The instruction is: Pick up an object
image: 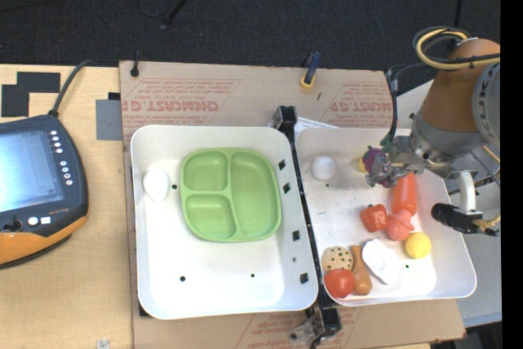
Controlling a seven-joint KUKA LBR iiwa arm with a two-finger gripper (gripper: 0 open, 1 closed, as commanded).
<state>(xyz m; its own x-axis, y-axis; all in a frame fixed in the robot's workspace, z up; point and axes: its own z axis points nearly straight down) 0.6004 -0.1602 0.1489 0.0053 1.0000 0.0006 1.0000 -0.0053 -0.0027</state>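
The right bin (458, 287) holds several toy foods. A white ball (324, 167) lies near its back left. An orange carrot-like piece (404, 194), a red pepper (374, 217) and a pinkish lump (399, 227) sit in the middle. A yellow lemon (417, 245), a white piece (382, 261), a cookie (337, 259), a tomato (339, 283) and a brown sausage (360, 277) fill the front. My gripper (384, 167) hangs low at the back of this bin, right at a small purple object (373, 157), which it partly hides. I cannot see whether it holds anything.
The left bin (212, 290) carries a green divided plate (230, 194) and a white egg (155, 184). A black divider (298, 208) separates the bins. A teach pendant (33, 176) lies at the far left of the bench. A blue and yellow clamp (310, 71) stands at the back.
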